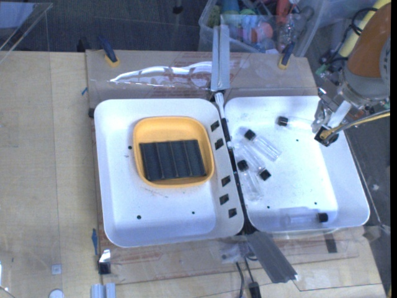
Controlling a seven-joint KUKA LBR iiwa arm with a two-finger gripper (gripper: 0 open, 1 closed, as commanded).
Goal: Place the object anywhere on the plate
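A yellow plate [141, 129] sits in the left bin [118, 216]. A dark ribbed rectangular slab [172, 159] lies flat on the plate and covers most of its floor. My gripper [322, 121] hangs over the right bin's [347, 191] far right edge, well away from the plate. Nothing can be seen held under it. Several clear vials with black caps lie in the right bin: one [260, 145] near the middle, one [249, 180] by the divider, and one [302, 218] along the front wall. A small black cap [282, 121] lies left of the gripper.
A row of black clips [222, 160] runs along the divider between the bins. A clear tub of colourful items [260, 8] stands behind the bins. A grey metal strip [271, 259] lies in front of the right bin.
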